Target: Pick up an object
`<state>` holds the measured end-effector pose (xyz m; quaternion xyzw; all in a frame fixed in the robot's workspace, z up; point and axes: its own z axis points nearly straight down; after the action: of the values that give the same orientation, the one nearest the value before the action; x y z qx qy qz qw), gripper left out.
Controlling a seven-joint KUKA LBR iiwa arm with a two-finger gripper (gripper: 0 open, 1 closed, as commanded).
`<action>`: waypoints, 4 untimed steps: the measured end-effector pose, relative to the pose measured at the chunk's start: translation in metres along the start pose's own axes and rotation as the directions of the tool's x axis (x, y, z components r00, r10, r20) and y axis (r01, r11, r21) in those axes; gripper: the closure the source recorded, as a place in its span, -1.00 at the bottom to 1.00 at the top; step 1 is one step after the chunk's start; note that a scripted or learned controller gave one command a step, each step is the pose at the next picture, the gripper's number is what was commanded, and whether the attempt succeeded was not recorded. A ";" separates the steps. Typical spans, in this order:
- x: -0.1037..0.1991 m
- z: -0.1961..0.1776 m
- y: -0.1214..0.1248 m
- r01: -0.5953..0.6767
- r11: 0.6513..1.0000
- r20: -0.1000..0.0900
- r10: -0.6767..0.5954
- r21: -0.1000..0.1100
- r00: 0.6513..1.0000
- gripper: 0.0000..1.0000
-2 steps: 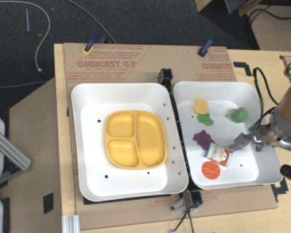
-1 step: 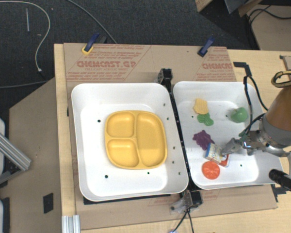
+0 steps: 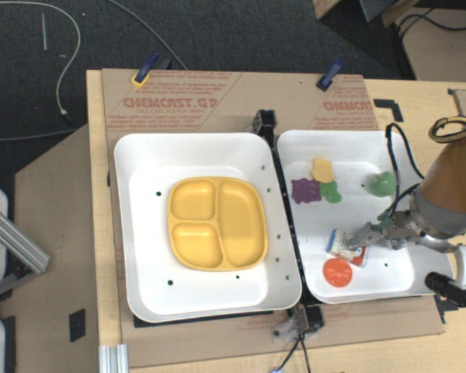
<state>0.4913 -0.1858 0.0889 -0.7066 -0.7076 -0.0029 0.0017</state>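
My gripper [image 3: 348, 245] sits on the packet [image 3: 345, 246]; grip state unclear. I centre over it, clear of the tomato [image 3: 338, 272].

arm [image 3: 454, 189] cut off at right edge, hand [image 3: 356, 242] grip unclear (blurred)

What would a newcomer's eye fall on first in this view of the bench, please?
Most likely the yellow divided plate, lying alone in the middle of the left bin. Next come the small bright things in the right bin: a purple toy, a yellow piece and a green ball near the far side, and an orange-red ball near the front. The pincer reaches in from the right, down at a small packet just above that ball.
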 end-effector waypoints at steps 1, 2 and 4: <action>0.001 -0.013 0.002 0.001 1.000 0.001 -0.001 -0.008 1.000 1.00; 0.004 -0.071 0.010 -0.001 1.000 0.007 0.001 0.001 1.000 1.00; -0.003 -0.187 0.014 0.001 1.000 0.009 0.000 -0.006 1.000 1.00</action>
<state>0.5047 -0.1901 0.2758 -0.7065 -0.7077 -0.0018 -0.0037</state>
